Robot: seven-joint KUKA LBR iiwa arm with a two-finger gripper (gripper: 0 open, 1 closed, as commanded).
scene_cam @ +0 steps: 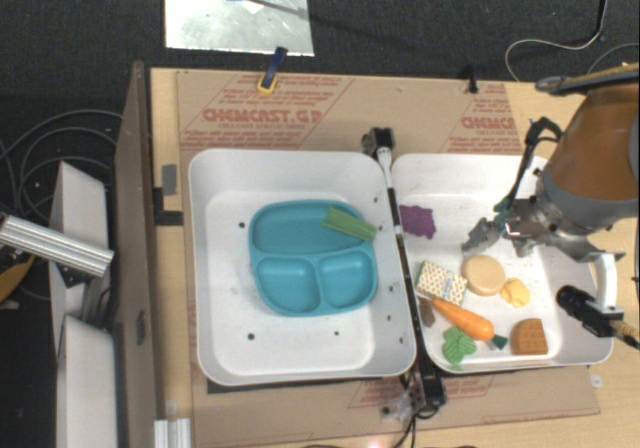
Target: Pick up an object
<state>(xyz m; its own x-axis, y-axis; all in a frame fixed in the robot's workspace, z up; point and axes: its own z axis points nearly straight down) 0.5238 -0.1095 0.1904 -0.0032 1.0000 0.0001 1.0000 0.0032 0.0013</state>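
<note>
The round, pale cream disc (485,274), a toy food piece by the look of it, lies in my right-hand white bin (450,181), and I judge it the nearest candidate. It looks light, stiff and smooth-sided, so it may slip; I would take it across its width, low on the rim. Touching or just beside it sit a checkered cracker-like block (441,282) to its left and a small yellow lump (515,292) to its right, which crowd the approach. Below them lie an orange carrot with green leaves (464,322) and a brown bread-like slab (529,336); a purple piece (417,221) rests near the bin's left wall.

My gripper (497,230) hangs just above the disc; whether it is spread or closed I cannot tell, and nothing shows held in it.

In the left white bin (220,236) sits a blue divided tray (300,281) with a green strip (348,225) on its upper edge. Both bins rest on the cardboard-covered surface (300,111).
</note>
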